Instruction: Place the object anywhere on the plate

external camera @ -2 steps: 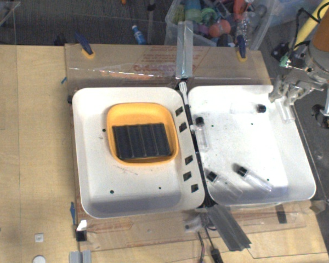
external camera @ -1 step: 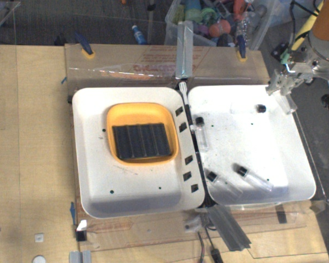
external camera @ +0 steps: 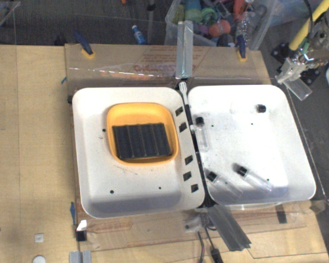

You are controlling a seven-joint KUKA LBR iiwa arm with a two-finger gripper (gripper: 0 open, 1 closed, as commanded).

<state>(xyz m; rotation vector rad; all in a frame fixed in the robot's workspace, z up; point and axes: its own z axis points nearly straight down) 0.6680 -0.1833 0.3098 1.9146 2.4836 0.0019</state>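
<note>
In the camera view, we take the task's thing to be the black ridged slab (external camera: 141,141), which lies flat in the well of the yellow plate (external camera: 116,115) in the left bin (external camera: 88,147). So placed, it looks to us as if the task is already met. We judge the slab to be stiff and fairly light, probably moulded plastic or rubber. Its ribbed top should give some grip, though its low profile leaves little to hold from above. If it had to be lifted, we would close across its shorter span, on the long near and far edges, near the middle so that it does not tip. It is a dark rectangle with rounded corners, crossed by several parallel grooves, and it covers most of the plate's floor while the rim shows all round it. The right bin (external camera: 274,147) holds a clear tube with a black cap (external camera: 252,177), a second one (external camera: 200,131) against the dividing wall, and a small dark piece (external camera: 260,109). Beyond that bin's far right corner we see what may be the gripper (external camera: 294,74), well apart from the plate. It is small and cluttered there, and we cannot tell whether it is apart or together.
</note>
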